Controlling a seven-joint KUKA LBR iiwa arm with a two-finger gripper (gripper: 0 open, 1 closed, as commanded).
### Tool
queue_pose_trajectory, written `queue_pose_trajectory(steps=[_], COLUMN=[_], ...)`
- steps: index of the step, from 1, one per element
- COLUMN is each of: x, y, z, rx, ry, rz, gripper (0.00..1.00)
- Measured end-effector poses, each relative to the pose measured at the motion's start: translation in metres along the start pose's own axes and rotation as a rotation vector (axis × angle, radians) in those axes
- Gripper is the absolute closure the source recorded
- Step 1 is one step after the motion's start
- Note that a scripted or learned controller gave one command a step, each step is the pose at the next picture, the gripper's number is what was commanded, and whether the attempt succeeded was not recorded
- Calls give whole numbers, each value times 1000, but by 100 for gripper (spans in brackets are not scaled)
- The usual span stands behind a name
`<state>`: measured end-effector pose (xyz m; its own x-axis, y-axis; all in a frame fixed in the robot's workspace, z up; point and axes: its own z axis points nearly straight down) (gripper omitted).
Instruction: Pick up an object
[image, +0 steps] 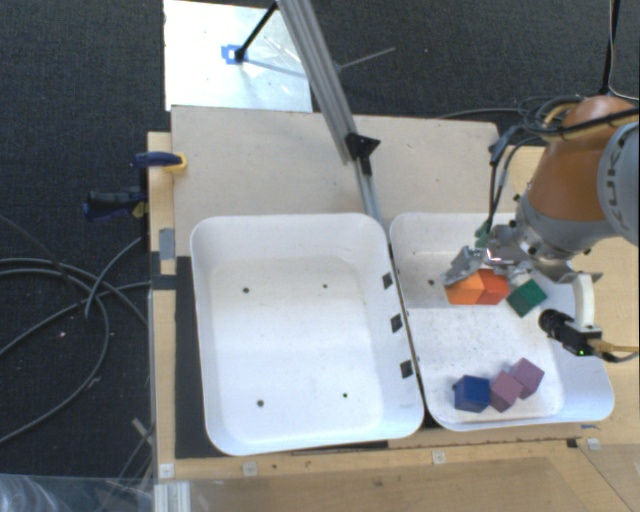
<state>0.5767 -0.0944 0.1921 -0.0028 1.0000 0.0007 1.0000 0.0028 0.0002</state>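
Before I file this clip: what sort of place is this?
Probably a robotics lab: a robot arm over two white bins on a wooden bench, loose cables across dark carpet.

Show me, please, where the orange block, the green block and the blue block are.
orange block (478, 290): camera view, on its top face, right bin.
green block (526, 297): camera view, on its top face.
blue block (471, 393): camera view, middle of its top face.
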Motion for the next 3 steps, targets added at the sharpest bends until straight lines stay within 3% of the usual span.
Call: queue_pose_trajectory(steps=[1, 2, 3], x=[-41, 15, 13], y=[-22, -5, -6], z=[-53, -211, -217], rx=[-4, -10, -3], ry=[-3, -1, -3], rz=[5, -6, -8], gripper=[0, 0, 100])
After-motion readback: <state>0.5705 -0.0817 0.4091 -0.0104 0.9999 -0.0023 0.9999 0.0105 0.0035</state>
